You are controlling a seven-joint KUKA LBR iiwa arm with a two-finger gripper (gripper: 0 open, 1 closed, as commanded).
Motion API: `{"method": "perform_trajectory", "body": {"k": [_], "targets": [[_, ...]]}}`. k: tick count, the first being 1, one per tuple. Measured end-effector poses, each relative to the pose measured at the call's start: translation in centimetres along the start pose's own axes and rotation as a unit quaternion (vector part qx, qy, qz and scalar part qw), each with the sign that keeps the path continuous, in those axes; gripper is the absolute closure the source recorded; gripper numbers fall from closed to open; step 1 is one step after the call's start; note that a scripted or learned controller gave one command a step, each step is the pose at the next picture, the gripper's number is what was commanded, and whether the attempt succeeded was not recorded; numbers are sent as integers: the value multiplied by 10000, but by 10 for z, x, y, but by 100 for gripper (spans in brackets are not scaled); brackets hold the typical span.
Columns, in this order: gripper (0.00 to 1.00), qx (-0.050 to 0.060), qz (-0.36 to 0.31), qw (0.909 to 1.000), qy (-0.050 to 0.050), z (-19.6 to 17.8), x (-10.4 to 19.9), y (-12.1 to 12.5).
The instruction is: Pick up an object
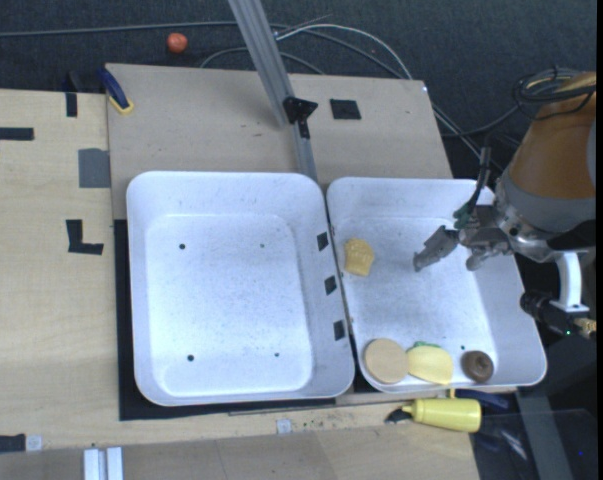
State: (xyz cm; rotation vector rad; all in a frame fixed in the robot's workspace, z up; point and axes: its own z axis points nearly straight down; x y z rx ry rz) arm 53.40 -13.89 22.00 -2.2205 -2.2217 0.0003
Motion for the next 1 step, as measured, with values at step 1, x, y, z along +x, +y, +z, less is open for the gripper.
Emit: {"method": "perform_trajectory", "body": {"k": [1], "targets": [[100,0,-3,10000,0,-10,0,0]]}}
